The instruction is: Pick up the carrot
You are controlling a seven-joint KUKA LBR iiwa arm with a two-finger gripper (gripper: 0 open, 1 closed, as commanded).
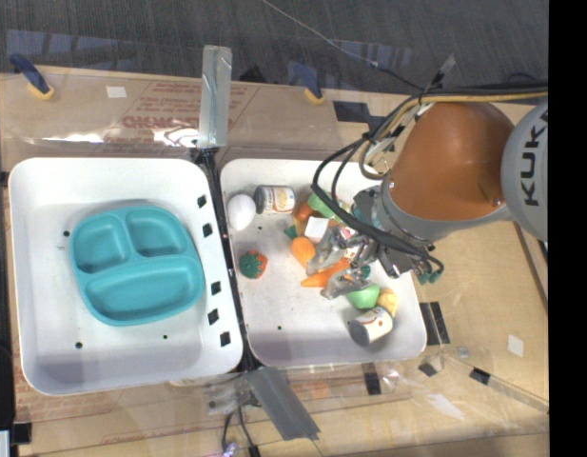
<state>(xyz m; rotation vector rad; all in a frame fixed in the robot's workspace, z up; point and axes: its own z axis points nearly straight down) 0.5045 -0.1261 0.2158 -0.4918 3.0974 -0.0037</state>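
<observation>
The claw (339,260) is low in the right bin (274,336), among a crowd of small toys, and its fingers are pressed on a thin orange carrot (322,276) that lies on the bin floor under the tips; whether the carrot is truly grasped, I cannot tell, because the metal parts hide the contact. Just left of the claw there is a rounder orange piece (303,249), and further left a red strawberry (253,264). On the near side of the claw lie a green piece (363,297) and a small can (371,326). At the far side of this bin are a white egg (241,209) and another small can (275,199). The left bin (46,255) holds a teal divided plate (136,265).
</observation>
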